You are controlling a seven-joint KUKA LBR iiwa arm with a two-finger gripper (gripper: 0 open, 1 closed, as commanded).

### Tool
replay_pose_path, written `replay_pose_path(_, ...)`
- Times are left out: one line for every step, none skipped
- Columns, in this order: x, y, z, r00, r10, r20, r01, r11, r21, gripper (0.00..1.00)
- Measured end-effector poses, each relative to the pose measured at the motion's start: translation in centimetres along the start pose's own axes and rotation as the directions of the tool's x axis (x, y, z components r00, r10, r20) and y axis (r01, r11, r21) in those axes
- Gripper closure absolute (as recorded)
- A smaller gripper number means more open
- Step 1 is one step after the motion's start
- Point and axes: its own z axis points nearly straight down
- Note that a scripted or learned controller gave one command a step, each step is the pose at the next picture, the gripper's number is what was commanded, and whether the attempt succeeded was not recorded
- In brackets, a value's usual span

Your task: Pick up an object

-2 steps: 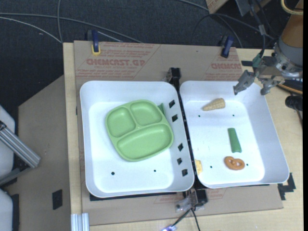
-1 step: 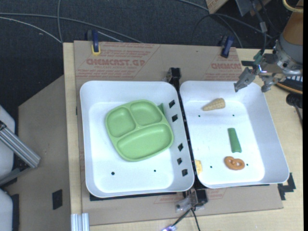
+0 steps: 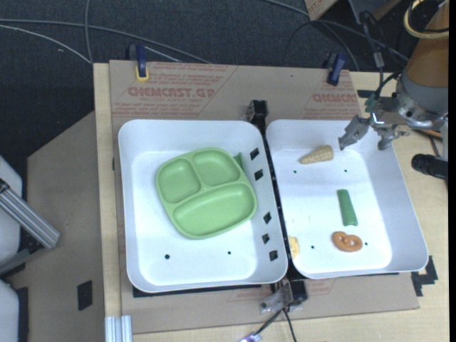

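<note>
Jaws spread wide and holding nothing, your gripper (image 3: 365,133) hangs over the right bin's (image 3: 399,191) far right corner, just beside the tan cone (image 3: 316,155) lying inside it.

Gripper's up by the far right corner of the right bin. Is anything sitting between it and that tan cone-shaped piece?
Nothing visible. The gripper hangs over the right bin's far edge, and the tan cone lies just to its left on bare bin floor. The green stick and orange pretzel lie nearer the camera, off that line.
</note>
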Motion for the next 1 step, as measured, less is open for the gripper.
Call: replay_pose_path(0.96,-0.47,5.63,1.0,0.0,-0.001,0.0,1.0,0.002,0.0)
